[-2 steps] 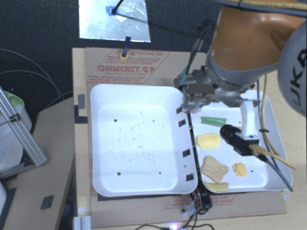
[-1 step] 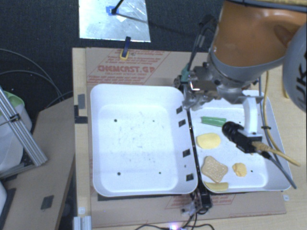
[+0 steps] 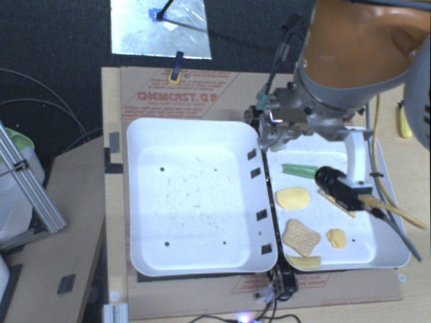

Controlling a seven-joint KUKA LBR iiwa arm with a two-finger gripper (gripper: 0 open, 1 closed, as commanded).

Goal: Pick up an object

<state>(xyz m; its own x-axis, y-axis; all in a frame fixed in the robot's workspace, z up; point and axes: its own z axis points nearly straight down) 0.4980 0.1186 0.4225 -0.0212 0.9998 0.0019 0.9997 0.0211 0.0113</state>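
In the right bin (image 3: 359, 249), one green stick (image 3: 300, 171), one cracker (image 3: 300, 237), three yellow pieces (image 3: 293, 197), jaws' state unclear.

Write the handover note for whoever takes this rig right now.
Pincer: at the far left corner of the right white bin, beside the divider; no grasp visible.
Things, all lying in that bin: green plastic stick, pale yellow oval piece, tan square cracker, small orange-yellow lump, yellow strip at the near edge.
Done: nothing picked up.
Left: choose one, probably the nearby green stick, grasp it and lift.
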